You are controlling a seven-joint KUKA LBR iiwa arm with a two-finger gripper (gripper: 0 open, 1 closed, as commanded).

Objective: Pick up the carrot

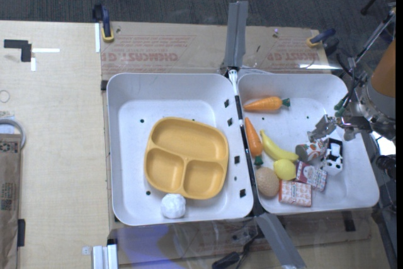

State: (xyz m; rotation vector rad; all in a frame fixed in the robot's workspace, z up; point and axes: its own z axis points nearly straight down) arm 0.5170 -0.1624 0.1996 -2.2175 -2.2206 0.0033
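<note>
Approach step, nothing grasped. Gripper (322,129) poised at 3 o'clock in right bin (302,203), fingers apparently spread, pinching nothing. Carrot (263,104) lying flat at 12 o'clock, well apart; second carrot (252,137) along divider at 9 o'clock. Next: shift toward 10 o'clock, descend astride. Open floor beside upper carrot; back wall near.
</note>
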